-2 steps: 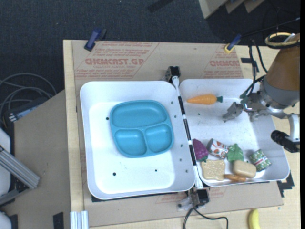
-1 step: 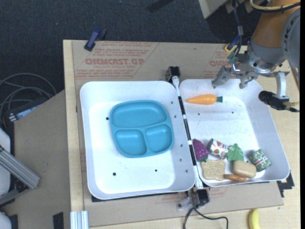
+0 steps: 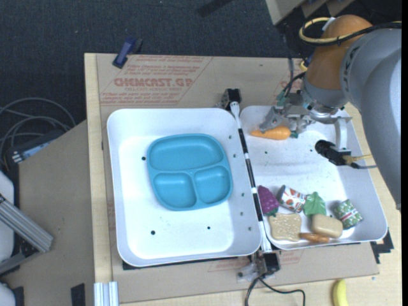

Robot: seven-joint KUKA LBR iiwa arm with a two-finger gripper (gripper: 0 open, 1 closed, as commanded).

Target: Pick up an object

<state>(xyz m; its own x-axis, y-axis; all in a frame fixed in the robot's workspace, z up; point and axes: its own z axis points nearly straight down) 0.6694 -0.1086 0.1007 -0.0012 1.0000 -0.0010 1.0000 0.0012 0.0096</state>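
Cables (image 3: 32, 126) lie coiled on the dark floor at the far left, off the surface (image 3: 95, 171), which is a brown board with red print along its far edge. A small blue thing (image 3: 127, 52) sits at the board's far left corner. The left bin (image 3: 127, 234) holds one blue divided plate (image 3: 189, 171), roughly in its middle, with three compartments that hold nothing. Black clips (image 3: 232, 98) sit at the far and near ends of the seam where the two bins meet.

In the right bin (image 3: 299, 164), an orange carrot (image 3: 271, 133) lies flat near the far left corner, its green end pointing right. The jaws hang directly over that green end, at or very close to it, and I cannot tell whether they are released, clenched or grasping the carrot. The grey arm (image 3: 376, 75) with its orange band comes in from the right behind them.

The other toys crowd the near end of the right bin. Purple grapes (image 3: 268, 201) lie beside the left wall, then a red and white can (image 3: 293, 199) and a green piece (image 3: 313, 204). In front of these are a pale cracker (image 3: 285, 227) and a tan block, possibly bread (image 3: 326, 224), with a thin orange piece (image 3: 313, 238) at its near edge. A green patterned can (image 3: 349, 213) lies furthest right. A yellow thing (image 3: 340, 293) lies outside the bins near the bottom right corner.
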